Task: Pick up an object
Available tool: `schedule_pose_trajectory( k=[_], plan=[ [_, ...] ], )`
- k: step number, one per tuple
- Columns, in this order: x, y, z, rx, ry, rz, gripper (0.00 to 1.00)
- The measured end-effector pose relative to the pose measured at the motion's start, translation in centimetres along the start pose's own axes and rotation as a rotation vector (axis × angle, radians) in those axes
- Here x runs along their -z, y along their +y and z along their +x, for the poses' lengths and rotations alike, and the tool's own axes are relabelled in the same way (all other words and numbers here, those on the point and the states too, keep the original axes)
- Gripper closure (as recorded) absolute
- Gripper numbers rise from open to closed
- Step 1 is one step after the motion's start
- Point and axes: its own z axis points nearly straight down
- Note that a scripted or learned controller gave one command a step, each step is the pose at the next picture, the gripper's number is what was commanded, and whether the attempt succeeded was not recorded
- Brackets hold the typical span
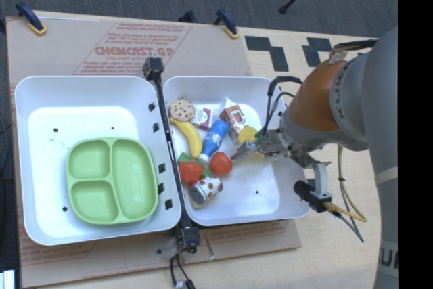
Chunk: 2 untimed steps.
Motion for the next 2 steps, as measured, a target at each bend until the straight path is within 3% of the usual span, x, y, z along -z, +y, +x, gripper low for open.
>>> schedule_pose_trajectory(
  k=[1,2],
  plan=[
    [1.0,0.0,0.0,0.004,0.0,0.002,1.0],
    [0.0,2.6,0.0,0.002,0.0,0.0,1.0]
  ],
)
